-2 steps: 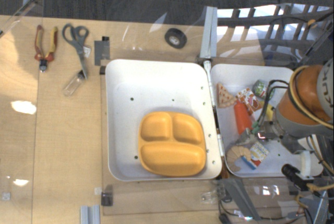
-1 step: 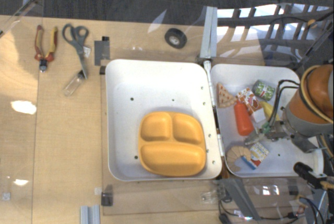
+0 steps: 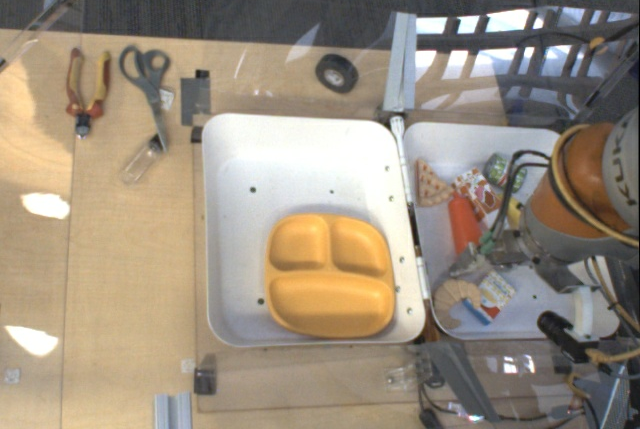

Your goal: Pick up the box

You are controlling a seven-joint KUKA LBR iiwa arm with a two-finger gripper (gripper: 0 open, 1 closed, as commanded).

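The grey arm with its orange band point(image 3: 590, 187) reached in from the right over the right-hand shallow white bin point(image 3: 440, 139). Its two-finger gripper point(image 3: 487, 257) hung low among the clutter there, and I could not tell how its jaws stood.

The small white and blue box point(image 3: 492, 293) lay flat near the bin's front edge, just below the gripper and beside a round tan biscuit-like piece point(image 3: 458, 294). An orange carrot-shaped toy point(image 3: 463, 225) and a triangular pizza-slice toy point(image 3: 432, 183) sat further back.

In the left white bin point(image 3: 240, 167) rested a yellow three-compartment plastic tray point(image 3: 330, 273). Red-handled pliers point(image 3: 84, 89), grey scissors point(image 3: 150, 89) and a black tape roll point(image 3: 337, 72) lay on the wooden bench point(image 3: 100, 297).
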